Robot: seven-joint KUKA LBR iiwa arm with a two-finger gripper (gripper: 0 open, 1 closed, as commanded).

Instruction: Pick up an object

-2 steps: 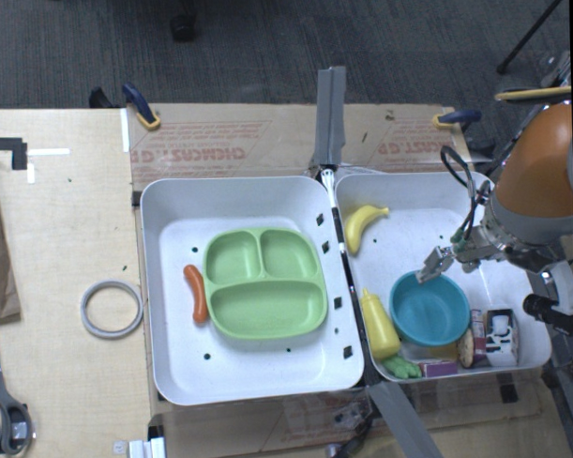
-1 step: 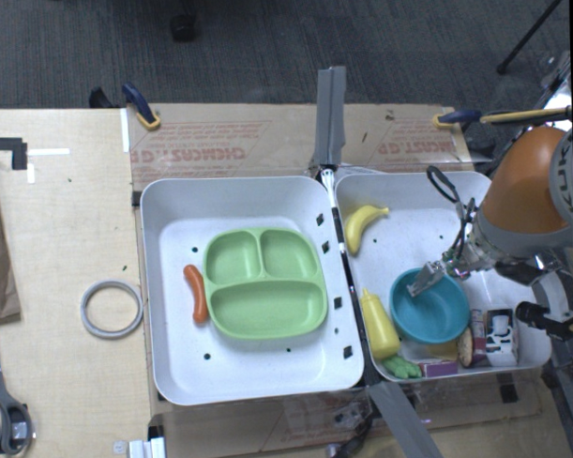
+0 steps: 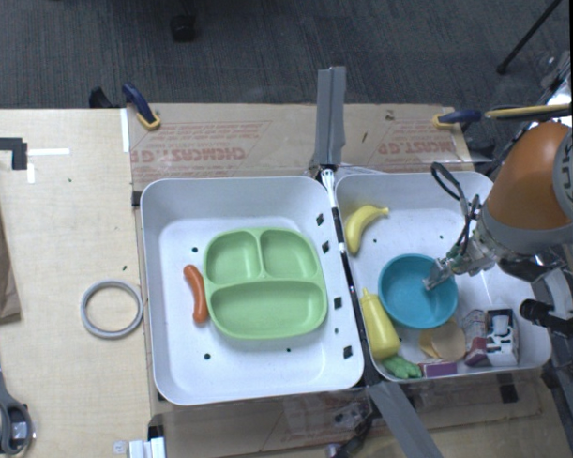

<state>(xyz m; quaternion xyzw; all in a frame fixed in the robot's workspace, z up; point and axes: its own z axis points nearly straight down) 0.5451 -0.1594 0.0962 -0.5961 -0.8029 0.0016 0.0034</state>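
Observation:
My gripper [image 3: 445,271] hangs over the right bin [image 3: 412,193], its fingertips at the right rim of a blue bowl [image 3: 415,292]. I see nothing between the fingers. A yellow banana [image 3: 359,224] lies at the bin's upper left. A yellow bottle with a green end [image 3: 380,329] lies along the bin's left wall. A tan disc [image 3: 444,344] and some small packets [image 3: 490,335] sit at the bin's lower edge. In the left bin [image 3: 166,274] rests a green divided plate [image 3: 265,282] with an orange carrot-like piece [image 3: 197,293] to its left.
A grey post [image 3: 329,114] stands behind the bins where they meet. A roll of tape [image 3: 112,307] lies on the bench left of the bins. Scissors [image 3: 10,424] lie at the lower left. Clamps [image 3: 142,104] hold the cardboard at the back.

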